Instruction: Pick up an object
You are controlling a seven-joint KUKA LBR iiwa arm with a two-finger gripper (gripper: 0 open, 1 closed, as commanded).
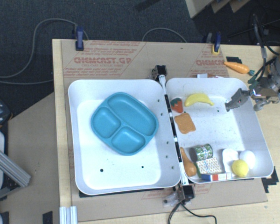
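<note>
Item: right bin (259, 134), shallow, white. Contents recorded: a banana (199, 99) near the far wall, its long axis running left to right with a slight curve; a small red and green piece (177, 105) and an orange flat piece (185, 123) against the left wall; a carrot-like piece (188, 163) along the same wall nearer the front; a green can (202, 151), a patterned packet (210, 166), a white egg-like object (248, 158) and a yellow lemon (240, 168) crowded in the near corner.

Item: left bin (81, 139), in which a blue divided plate (124, 123) was laid.

Item: gripper (242, 98), entered from the right over the far right corner of the right bin. One dark finger (234, 100) was seen angled down and to the left; a second finger could not be made out, so it cannot be told how far the gripper was parted. Nothing was seen between its parts, and no object was seen to be touched by it.

Relation noted: no single object was named by the task. The banana was judged the nearest candidate, lying to the gripper's left at much the same depth, with bare bin floor between them. The clustered items lay well apart, toward the front.

Outside the bins, an orange carrot (236, 67) was seen on the bench board (107, 59) beyond the far right corner.
</note>
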